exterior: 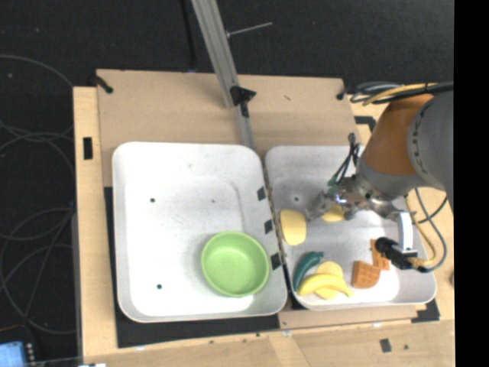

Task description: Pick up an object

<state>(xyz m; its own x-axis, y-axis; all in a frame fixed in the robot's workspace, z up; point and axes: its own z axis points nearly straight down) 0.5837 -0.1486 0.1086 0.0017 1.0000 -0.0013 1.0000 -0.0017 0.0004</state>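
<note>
I hold the gripper [334, 207] low in the right bin [306, 167], at a small yellow piece [333, 216]. Jaw state: cannot tell. Next, I confirm closure, then lift.

The grey KUKA arm [428, 140] with its orange band reaches in from the right, its wrist bent downward and leftward. Its metal two-finger gripper [336, 203] hangs low at the arm's left end.
</note>
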